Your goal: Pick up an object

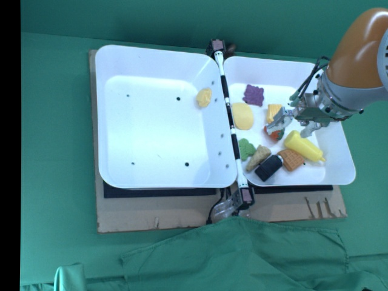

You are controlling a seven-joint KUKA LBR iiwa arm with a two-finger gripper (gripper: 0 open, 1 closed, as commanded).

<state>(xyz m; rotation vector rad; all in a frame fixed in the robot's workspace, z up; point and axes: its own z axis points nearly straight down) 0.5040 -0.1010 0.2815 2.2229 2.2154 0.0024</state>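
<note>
The arm is reaching in from three o'clock and hanging its gripper (292, 121) low over the right bin (339, 173), near that bin's middle. The gripper is sitting among the toys, with a grey finger just beside the red piece (274, 133) and the orange wedge (274, 110). Whether the jaws are spread or closed is too hard to read from above, and nothing is showing plainly between them, so no grasp can be claimed.

The candidates for picking are all lying in the right bin. A purple piece (253, 94) is sitting at twelve o'clock of the group and a yellow lump (243, 116) at nine o'clock, close to the divider. A green piece (245, 147) and a tan cone (258, 157) are lying toward seven o'clock. A black block (268, 167) and an orange waffle (292, 159) are touching each other at six o'clock, and a yellow bottle (304, 147) is lying tilted at five o'clock, just below the gripper. One small yellow piece (204, 97) is resting alone in the left bin (121, 65), against its right wall.

As a judgement, the task is looking unfinished: the approach seems done, while the closing, the lift and the proof of a hold are all remaining. Every toy appears to be resting on a bin floor.
</note>
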